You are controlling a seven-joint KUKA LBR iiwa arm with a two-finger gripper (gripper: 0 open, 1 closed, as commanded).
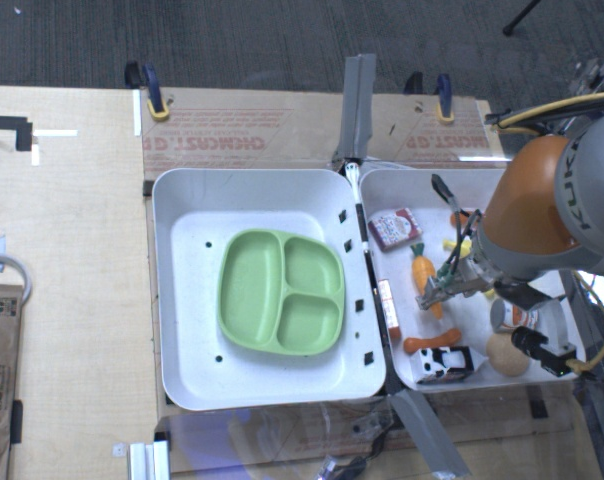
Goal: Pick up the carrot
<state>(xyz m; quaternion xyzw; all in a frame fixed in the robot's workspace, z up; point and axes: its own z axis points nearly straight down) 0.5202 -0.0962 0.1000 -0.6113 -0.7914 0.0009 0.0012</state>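
The small orange carrot with green top [423, 271] lay in the right white bin [382, 190], long axis running toward the bin's far edge. The gripper [441, 290] sat touching its near end; its grip state couldn't be made out.

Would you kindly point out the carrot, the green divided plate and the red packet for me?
carrot [423, 269]: camera view, on its orange body just below the green top.
green divided plate [246, 290]: camera view, on the floor of its large left compartment.
red packet [395, 229]: camera view, on the middle of its face.
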